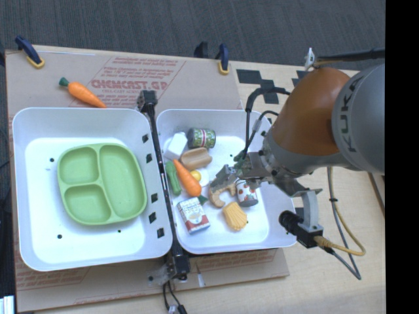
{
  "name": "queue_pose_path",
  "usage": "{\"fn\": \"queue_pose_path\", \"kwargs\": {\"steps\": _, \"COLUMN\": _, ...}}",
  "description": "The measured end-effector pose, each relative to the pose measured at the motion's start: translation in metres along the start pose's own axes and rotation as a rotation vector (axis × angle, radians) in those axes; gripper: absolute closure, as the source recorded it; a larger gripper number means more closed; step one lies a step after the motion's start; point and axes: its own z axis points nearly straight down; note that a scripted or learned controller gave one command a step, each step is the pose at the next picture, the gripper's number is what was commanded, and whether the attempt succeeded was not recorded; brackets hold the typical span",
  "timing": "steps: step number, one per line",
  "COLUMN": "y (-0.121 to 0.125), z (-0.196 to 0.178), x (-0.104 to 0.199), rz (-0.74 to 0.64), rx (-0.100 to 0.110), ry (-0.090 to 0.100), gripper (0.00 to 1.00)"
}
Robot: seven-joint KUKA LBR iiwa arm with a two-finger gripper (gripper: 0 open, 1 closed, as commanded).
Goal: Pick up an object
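Two shallow white plastic bins sit side by side on a brown cardboard sheet [131, 77], their inner rims touching along a black clamped seam. The left bin [26, 241] holds a pale green three-compartment plate [101, 183], with bare white floor on every side of it out to the walls. The right bin [258, 237] is crowded in its middle, leaving open floor mainly along its near edge and in its far right corner. The grey arm with the orange band [314, 120] reaches in from the right, low over that bin, and its two-finger gripper [226, 177] sits among the toys; whether its fingers are spread or closed, and whether they have anything, cannot be told from this angle. Just beside it lie a small red and white toy [247, 193] and a yellow corn cob [235, 216]. Further left are an orange carrot [187, 178], a green pod [173, 178], a brown hot dog bun [196, 157], a green tin can [201, 137] and a red and white carton [194, 215]. A second orange carrot [82, 92] lies on the cardboard beyond the left bin.
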Motion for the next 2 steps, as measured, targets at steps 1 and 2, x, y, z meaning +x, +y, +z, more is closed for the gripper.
{"fn": "queue_pose_path", "kwargs": {"steps": 1, "y": -0.002, "z": 0.139, "x": -0.034, "rz": 0.0, "rx": -0.008, "ry": -0.002, "gripper": 0.0}}
{"fn": "queue_pose_path", "kwargs": {"steps": 2, "y": 0.05, "z": 0.142, "x": 0.004, "rz": -0.003, "rx": 0.0, "ry": 0.0, "gripper": 0.0}}
